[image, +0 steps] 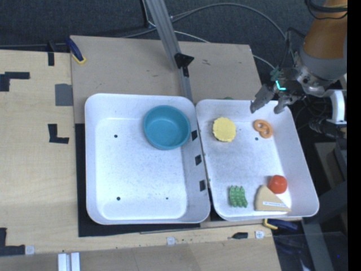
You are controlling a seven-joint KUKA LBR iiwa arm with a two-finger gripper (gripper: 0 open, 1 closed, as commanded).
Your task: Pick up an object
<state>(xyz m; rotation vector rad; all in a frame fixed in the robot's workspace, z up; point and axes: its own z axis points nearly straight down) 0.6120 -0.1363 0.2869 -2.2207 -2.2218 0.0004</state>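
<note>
The claw (pixel 271 103) hangs at the upper right of the frame, over the far rim of the right bin (pixel 299 151), its two fingers spread apart with nothing between them. Just below it in that bin lies a pretzel (pixel 262 128), with a yellow disc (pixel 224 129) to its left; a green piece (pixel 237 196), a cheese wedge (pixel 271 200) and a tomato (pixel 277 183) sit along the bin's lower edge. A blue bowl (pixel 166 127) rests in the left bin (pixel 113 168), toward its upper right.
</note>
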